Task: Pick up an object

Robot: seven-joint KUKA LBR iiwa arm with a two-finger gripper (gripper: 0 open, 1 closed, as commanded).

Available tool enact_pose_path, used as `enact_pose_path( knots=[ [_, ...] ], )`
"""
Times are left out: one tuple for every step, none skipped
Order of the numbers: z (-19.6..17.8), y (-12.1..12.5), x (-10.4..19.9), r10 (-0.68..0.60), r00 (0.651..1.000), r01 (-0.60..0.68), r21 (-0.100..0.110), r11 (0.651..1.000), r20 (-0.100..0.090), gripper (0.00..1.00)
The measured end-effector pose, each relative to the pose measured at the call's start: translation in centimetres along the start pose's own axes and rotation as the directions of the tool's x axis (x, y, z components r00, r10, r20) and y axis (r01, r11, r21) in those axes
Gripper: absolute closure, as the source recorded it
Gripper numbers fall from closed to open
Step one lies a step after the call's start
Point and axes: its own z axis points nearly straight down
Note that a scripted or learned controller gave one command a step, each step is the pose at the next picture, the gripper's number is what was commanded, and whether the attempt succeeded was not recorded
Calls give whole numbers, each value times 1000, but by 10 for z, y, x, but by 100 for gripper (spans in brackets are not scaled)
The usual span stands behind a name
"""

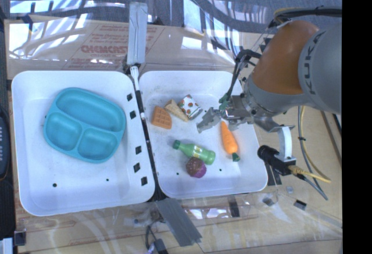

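gripper [208, 120] — frame centre, right bin [174, 186] | we cannot tell how its fingers stand — nothing visibly held | carrot [229, 139] just right | green bottle [195, 151] below

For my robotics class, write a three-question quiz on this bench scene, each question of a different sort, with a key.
1. True or false: the blue divided plate lies in the same bin as the carrot.
2. Which item lies nearest the purple item? A) green bottle B) waffle piece C) blue divided plate
3. Fill in: the tool hangs over the ____ bin as the camera sees it.

Key: 1 false; 2 A; 3 right.
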Motion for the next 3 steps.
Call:
enact_pose_path(
  knots=[
    [115,-4,-52,0,1000,0,5,1000,-4,0],
    [137,-41,26,-2,1000,2,-4,1000,-2,0],
    [130,-40,22,-4,1000,4,0,1000,-1,100]
  ],
)
